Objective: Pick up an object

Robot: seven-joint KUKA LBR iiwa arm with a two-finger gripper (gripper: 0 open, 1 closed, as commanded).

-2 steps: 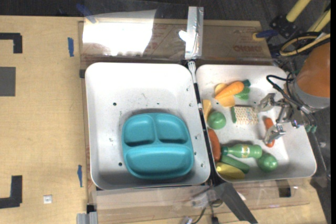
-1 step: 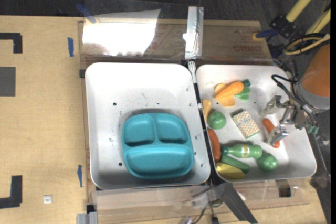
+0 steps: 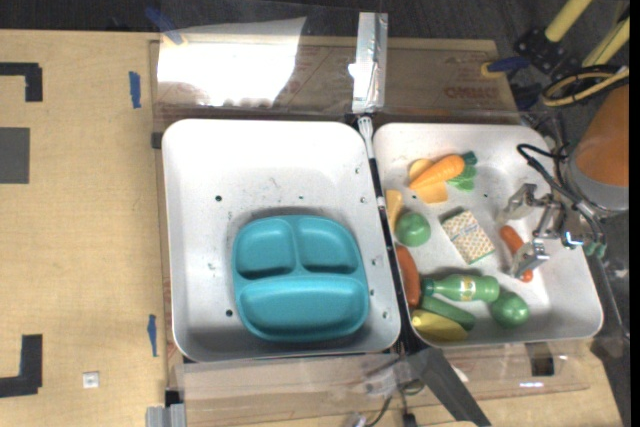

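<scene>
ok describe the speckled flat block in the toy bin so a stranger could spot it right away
Start at the right bin, the one crowded with toy food. Near its middle, below the carrot and right of the round green ball, lies the speckled block. It is the only flat, pale, rectangular piece among rounded, brightly coloured shapes.

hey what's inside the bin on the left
The left bin holds one thing: a teal divided tray, lying flat toward its near side, two small compartments above one large. The bin floor under the tray is covered, so anything beneath it cannot be seen.
</scene>
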